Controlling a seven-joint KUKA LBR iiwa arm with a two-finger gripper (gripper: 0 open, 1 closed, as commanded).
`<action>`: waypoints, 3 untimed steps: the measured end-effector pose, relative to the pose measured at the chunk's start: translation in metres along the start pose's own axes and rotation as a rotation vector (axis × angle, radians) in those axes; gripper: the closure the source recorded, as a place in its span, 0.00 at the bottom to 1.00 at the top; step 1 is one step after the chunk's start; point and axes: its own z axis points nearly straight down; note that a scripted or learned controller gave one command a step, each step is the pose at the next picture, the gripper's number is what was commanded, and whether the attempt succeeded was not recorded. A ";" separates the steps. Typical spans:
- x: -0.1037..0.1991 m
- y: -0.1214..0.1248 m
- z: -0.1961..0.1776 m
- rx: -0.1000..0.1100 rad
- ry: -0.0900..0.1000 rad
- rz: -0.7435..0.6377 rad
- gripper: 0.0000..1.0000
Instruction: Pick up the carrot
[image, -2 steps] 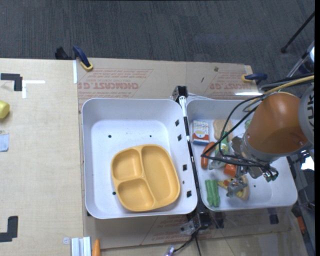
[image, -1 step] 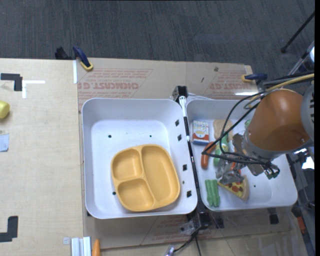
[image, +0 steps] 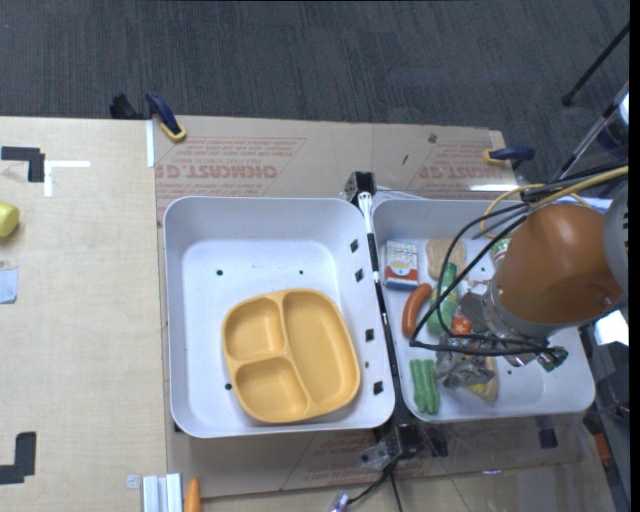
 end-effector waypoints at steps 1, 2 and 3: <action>0.000 0.000 0.000 0.000 0.000 -0.001 0.00; -0.003 -0.001 -0.010 0.005 -0.006 -0.002 1.00; -0.007 -0.003 -0.020 0.009 -0.012 -0.004 1.00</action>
